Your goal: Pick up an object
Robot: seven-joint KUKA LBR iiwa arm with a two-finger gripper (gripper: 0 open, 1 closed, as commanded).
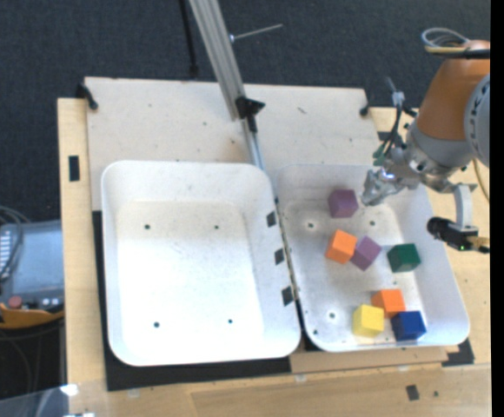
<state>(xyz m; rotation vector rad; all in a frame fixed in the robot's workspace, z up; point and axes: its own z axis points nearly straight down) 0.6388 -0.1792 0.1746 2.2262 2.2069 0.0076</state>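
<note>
From my remote seat I saw the arm come in from 3 o'clock, its orange band above the wrist, with the gripper hanging over the upper part of the right bin. Whether its tips were spread or pressed together I could not tell at this angle. It sat just beside a purple cube, which lay at its 8 o'clock, close but with nothing visibly pinched.

The right bin held all the blocks. Toward 6 o'clock from that purple cube lay an orange cube, touching a second purple cube at its 3 o'clock side. A green cube sat near them, further toward 3 o'clock. At the bin's 5 o'clock corner three clustered together: a yellow cube, a smaller-looking orange cube just at its 1 o'clock, and a blue cube at its 3 o'clock.

The left bin lay at 9 o'clock of the right one, the two rims meeting along the middle. A metal post slanted up toward 12 o'clock from between the bins
</note>
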